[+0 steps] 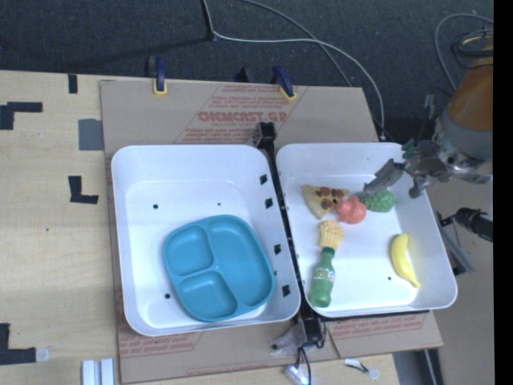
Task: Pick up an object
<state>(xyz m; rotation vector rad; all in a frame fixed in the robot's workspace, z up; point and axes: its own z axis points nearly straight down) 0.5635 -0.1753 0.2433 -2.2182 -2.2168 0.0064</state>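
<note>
Toy food items lie in the right bin point(417, 299): a pizza slice point(319, 198), a red tomato-like piece point(351, 210), a green leafy piece point(381, 201), a corn cob point(329, 235), a green bottle point(321, 277) and a banana point(403, 259). The gripper point(383, 180) sits over the upper right part of this bin, reaching in from the right, with its dark fingers point(380, 182) pointing down-left. The fingertips end just above the green leafy piece, near it; whether they touch it cannot be told. No item is visible between the fingers, and their opening cannot be determined from this view. The left bin point(128, 183) holds a blue divided plate point(216, 267). Both bins rest on a cardboard sheet point(216, 111) bearing red printed lettering, partly legible as "CHEMCAST GP". The bottle carries a pale label whose text is too small to read.
</note>
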